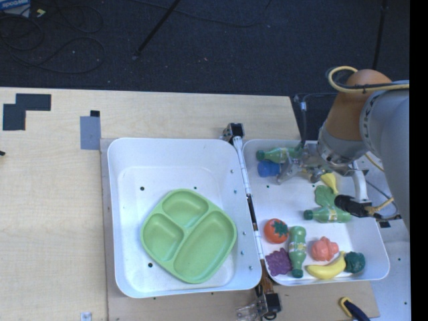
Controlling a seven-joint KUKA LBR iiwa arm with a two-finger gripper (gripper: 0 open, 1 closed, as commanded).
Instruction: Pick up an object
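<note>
End effector low in the right bin beside a blue object — finger state indiscernible.

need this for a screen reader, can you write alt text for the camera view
A grey robot arm reaches in from the right, its gripper low over the far end of the right bin, near a blue object. That bin holds toy foods, among them a tomato, purple grapes and a banana. The left bin holds a green divided plate.
</note>
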